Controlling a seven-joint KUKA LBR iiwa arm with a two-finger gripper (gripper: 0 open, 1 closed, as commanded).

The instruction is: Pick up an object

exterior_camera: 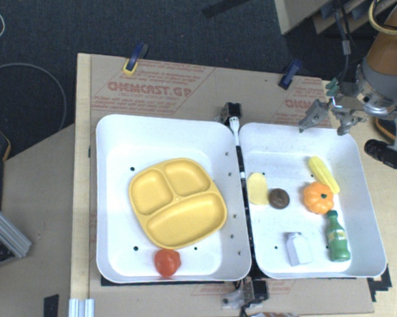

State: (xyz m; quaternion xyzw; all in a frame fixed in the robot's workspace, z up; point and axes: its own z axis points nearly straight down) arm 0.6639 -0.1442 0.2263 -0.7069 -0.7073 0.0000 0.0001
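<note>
Above the right bin's [366, 202] far edge, the claw [329, 119] hangs spread open; below sits a ribbed orange pumpkin [316, 197].

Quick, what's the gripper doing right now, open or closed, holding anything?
Gripper: open, fingers spread, holding nothing, above the right bin's far edge.

My arm [392, 50] shows at about two o'clock: a rounded orange band sits over a pale grey wrist ring. Dark cables run down beside it at its eleven o'clock side, and a yellowish hose loops at twelve o'clock above the band. Below the ring, my gripper [328, 117] is grey metal with small teal marks, and its thin fingers [311, 117] are bare grey prongs.
</note>
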